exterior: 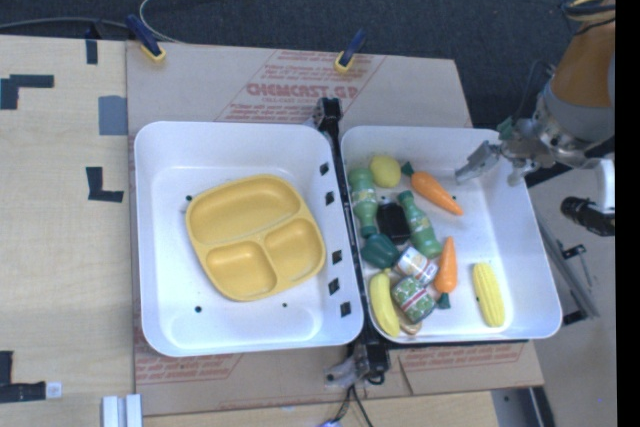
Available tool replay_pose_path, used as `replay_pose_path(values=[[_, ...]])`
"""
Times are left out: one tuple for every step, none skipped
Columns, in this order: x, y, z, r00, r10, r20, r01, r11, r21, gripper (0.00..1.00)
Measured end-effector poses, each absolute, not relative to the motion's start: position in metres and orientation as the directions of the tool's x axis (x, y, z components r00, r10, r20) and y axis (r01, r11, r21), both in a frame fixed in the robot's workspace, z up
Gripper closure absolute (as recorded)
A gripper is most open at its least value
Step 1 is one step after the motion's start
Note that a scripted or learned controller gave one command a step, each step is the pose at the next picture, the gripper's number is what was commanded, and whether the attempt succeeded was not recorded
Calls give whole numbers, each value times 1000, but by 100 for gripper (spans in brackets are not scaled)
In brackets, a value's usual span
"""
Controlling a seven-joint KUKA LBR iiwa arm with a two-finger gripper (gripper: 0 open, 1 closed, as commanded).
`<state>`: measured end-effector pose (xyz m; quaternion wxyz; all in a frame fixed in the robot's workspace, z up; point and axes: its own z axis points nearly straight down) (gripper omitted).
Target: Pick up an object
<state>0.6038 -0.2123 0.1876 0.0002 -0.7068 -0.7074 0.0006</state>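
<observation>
toys crowd the right white plastic bin (520, 215), so the splayed, empty tool (487, 163) hovers by the small orange plastic carrot (437, 193).

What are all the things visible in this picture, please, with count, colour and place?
bins: 2, white, side by side on the bench
divided plate: 1, yellow, in the left bin
carrots: 2, orange, right bin, one near the top, one lower
lemon: 1, yellow, right bin, top left
corn cob: 1, yellow, right bin, lower right
banana: 1, yellow, right bin, bottom left
other toy foods: several, mostly green, piled along the right bin's left side
clamps: 2, yellow and blue, on the cardboard's top edge
arm: 1, grey with orange band, at the right
pincer: 1, grey, above the right bin's upper right corner
</observation>
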Motion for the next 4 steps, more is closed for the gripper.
replay_pose_path(values=[[599, -176, 87, -1, 1000, -1, 1000, 1, 2, 0], [652, -159, 86, -2, 1000, -2, 1000, 2, 4, 0], [652, -160, 96, -4, 1000, -5, 1000, 4, 4, 100], [653, -69, 185, -3, 1000, 1, 1000, 3, 0, 100]])
